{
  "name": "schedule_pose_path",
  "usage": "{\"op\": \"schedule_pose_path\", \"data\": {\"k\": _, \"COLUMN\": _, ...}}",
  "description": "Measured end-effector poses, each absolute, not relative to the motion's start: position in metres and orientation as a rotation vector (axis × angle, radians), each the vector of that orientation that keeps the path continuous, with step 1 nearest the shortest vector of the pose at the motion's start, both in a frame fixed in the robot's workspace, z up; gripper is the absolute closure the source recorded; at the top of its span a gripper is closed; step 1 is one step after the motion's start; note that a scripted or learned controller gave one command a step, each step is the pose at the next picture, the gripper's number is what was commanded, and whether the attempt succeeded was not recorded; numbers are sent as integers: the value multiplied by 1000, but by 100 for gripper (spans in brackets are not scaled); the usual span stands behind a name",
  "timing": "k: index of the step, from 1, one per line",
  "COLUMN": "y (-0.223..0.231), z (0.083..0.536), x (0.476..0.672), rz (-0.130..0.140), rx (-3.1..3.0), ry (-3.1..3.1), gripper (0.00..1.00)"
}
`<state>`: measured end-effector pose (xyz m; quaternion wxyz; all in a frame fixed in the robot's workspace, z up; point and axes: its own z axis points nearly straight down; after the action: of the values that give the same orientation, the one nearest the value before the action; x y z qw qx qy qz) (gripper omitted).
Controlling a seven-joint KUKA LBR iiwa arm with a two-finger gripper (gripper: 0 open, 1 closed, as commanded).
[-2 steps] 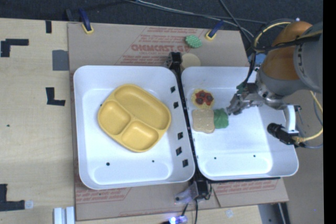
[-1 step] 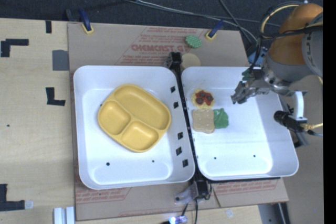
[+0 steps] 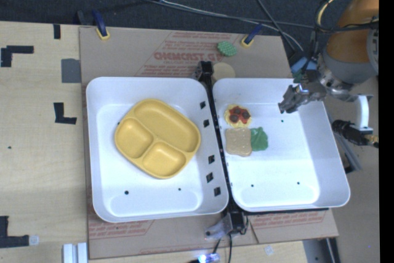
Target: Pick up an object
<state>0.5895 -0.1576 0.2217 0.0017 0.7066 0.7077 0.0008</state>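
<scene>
I am looking down on two white bins lying side by side on a sheet of brown cardboard (image 3: 178,55) over the pale wooden bench (image 3: 37,151). The left bin (image 3: 104,194) is smooth, glossy plastic with rounded corners, and it is carrying a yellow tray (image 3: 157,138), matte, with three rounded compartments, sitting turned at an angle near the bin's middle.

The right bin (image 3: 308,188) is holding the small pieces close to its left wall, toward the far half. Nearest me is a tan slice of toy bread (image 3: 238,142), flat and roughly square with soft corners. A green leafy piece (image 3: 259,139) with a crinkled edge is touching its right side. Just beyond them a small round yellow piece with red topping (image 3: 237,114) is lying flat.

Farther back, the gripper (image 3: 289,105) is hanging over the bin's far right part, well apart from the pieces; it is dark metal, and I cannot tell whether it is spread or closed. Nothing is showing between its tips. Above it the arm's grey body and orange band (image 3: 354,15) are leaning in from the right.

On the cardboard's far edge a green dimpled piece (image 3: 226,47) is resting, with blue and yellow clamps (image 3: 100,26) at the corners.
</scene>
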Motion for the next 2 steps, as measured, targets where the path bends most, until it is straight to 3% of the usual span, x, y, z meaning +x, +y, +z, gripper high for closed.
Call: {"op": "schedule_pose_path", "data": {"k": 2, "y": -48, "z": 203, "x": 573, "rz": -2, "rx": 2217, "ry": 2230, "gripper": 100}}
